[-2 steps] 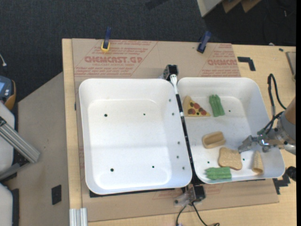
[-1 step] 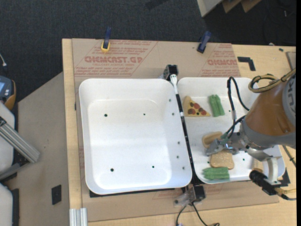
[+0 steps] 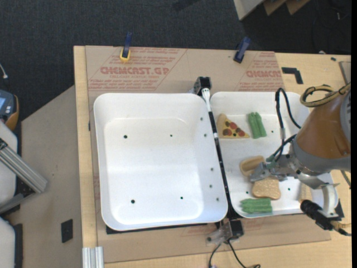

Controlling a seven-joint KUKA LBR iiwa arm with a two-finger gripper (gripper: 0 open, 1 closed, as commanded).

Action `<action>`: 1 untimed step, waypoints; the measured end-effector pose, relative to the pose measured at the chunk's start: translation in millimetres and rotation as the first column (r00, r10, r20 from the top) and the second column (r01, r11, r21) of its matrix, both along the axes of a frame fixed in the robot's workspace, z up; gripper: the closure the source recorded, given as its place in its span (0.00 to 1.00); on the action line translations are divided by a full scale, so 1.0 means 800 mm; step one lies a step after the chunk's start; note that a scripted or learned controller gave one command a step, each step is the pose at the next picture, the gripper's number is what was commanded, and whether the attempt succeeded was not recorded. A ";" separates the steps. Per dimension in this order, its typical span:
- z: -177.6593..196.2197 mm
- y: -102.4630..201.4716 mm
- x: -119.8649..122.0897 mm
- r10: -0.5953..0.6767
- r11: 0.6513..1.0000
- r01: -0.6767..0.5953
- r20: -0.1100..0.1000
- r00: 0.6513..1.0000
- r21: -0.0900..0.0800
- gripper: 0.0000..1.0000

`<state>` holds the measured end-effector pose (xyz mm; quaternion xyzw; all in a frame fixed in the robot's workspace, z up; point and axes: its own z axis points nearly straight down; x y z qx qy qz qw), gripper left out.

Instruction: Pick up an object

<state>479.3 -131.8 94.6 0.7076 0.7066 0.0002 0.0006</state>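
Scene: a grey KUKA arm [image 3: 326,141] with an orange band reaches in over the right bin [image 3: 290,102] of two shallow white bins on a cardboard-topped surface [image 3: 167,66]
Jaws: the gripper [image 3: 266,172] sits low among the toy foods, its tip between a tan bread roll [image 3: 251,164] and a slice of toast [image 3: 266,190]; whether the jaws are apart or together cannot be told from this angle
Candidate objects: the roll and the toast lie just beside the gripper, both resting on the bin floor; a pizza slice [image 3: 230,127] and a green vegetable piece [image 3: 256,124] lie further back, a second green piece [image 3: 256,206] at the near rim
Left bin [image 3: 150,155]: white, holding none of the toy foods
Progress: the approach looks complete, but nothing appears lifted; by this view the grasp and the raise remain to be done
Risk: tight crowding could make the jaws nudge one item while closing on another
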 end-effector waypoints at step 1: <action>0.123 -0.063 0.011 -0.002 1.000 0.002 0.010 1.000 -0.006 1.00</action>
